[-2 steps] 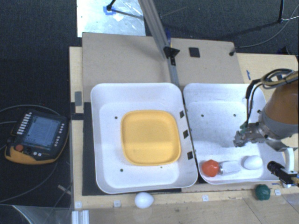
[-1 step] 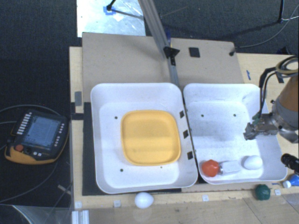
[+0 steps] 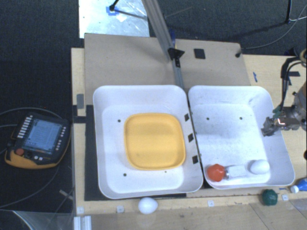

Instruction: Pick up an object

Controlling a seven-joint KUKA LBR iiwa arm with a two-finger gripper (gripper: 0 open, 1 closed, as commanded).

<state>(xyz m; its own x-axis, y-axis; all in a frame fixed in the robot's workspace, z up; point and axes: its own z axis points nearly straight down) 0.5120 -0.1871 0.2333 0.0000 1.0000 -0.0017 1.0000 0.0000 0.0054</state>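
Gripper (image 3: 269,127): I see it over the right bin's (image 3: 225,104) right rim; can't tell its state.
Red ball (image 3: 216,172): right bin, near-left corner.
White egg (image 3: 259,166): near-right.
Yellow plate (image 3: 155,140): left bin (image 3: 108,128).

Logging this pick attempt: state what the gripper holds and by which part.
Nothing held, as far as the view shows: the gripper is at the right bin's right rim, apart from the red ball and white egg.

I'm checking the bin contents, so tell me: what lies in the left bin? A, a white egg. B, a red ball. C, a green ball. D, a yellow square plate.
D: the yellow square plate lies flat in the middle of the left bin, while the red ball sits in the right bin.
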